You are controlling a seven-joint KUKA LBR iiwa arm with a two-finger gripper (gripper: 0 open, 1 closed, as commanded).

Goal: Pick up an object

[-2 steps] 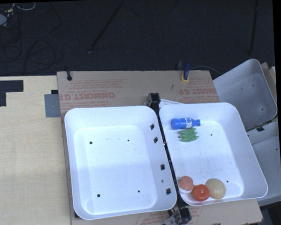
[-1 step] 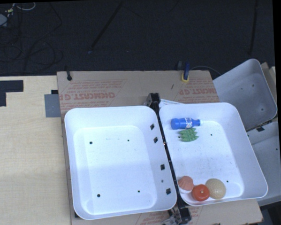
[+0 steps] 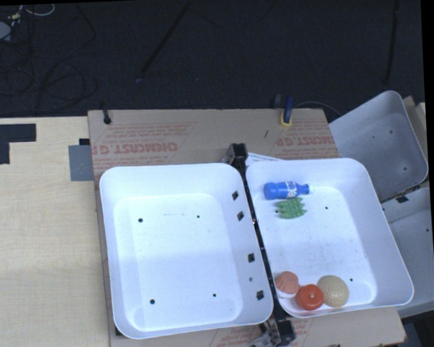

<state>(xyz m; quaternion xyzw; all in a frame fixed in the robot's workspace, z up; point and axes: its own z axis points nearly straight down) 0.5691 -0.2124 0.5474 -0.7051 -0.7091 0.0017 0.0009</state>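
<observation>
Near the right bin's (image 3: 382,218) far wall, blue bottle (image 3: 285,189) lengthwise across, white cap pointing right.

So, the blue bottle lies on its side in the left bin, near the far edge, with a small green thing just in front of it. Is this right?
Not quite. In the camera view the blue bottle lies on its side in the right bin, not the left bin. The rest holds: it is near the far edge, and the small green thing sits just in front of it.
</observation>
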